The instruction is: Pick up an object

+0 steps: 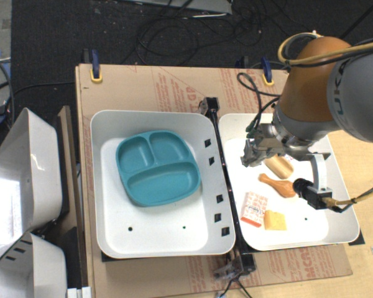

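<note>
Presently my claw (255, 153), spread or pressed together I cannot tell, hangs in the right bin (336, 228) just left of the tan roll (280, 166); risk: an off-centre closure nudges it against the orange drumstick (278, 185), grasping nothing.

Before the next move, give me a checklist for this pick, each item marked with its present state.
1. Gripper over the right white bin: ok, it is at the bin's upper left part.
2. Objects to pick in that bin: ok. There is a tan roll-shaped piece, an orange drumstick-shaped toy, a red-and-white packet and a yellow block.
3. Nearest target: ok, the tan roll-shaped piece lies right beside the gripper.
4. Gripper touching it: cannot tell.
5. Object already held: cannot tell.
6. Teal divided plate out of the way: ok, it lies in the left white bin.
</note>
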`<state>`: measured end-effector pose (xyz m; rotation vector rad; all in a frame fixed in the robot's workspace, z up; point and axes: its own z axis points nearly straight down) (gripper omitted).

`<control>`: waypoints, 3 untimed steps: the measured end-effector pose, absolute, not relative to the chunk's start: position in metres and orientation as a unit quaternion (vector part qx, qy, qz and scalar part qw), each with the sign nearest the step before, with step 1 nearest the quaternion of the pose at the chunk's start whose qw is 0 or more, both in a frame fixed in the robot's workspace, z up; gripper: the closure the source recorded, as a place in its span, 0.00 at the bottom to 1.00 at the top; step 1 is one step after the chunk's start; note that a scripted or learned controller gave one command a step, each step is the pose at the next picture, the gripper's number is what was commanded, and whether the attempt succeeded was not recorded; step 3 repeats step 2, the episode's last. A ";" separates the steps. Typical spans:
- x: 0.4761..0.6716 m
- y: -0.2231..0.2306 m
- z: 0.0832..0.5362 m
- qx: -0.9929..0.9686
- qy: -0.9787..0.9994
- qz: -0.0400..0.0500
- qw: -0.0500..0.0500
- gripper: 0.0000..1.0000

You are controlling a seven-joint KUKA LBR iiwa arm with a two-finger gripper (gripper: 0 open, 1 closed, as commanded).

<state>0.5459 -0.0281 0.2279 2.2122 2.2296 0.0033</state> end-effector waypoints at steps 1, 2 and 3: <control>0.555 0.028 0.221 0.704 0.710 0.000 0.000 1.00; 0.572 0.089 0.219 0.704 0.711 0.001 0.000 1.00; 0.572 0.089 0.219 0.704 0.711 0.001 0.000 1.00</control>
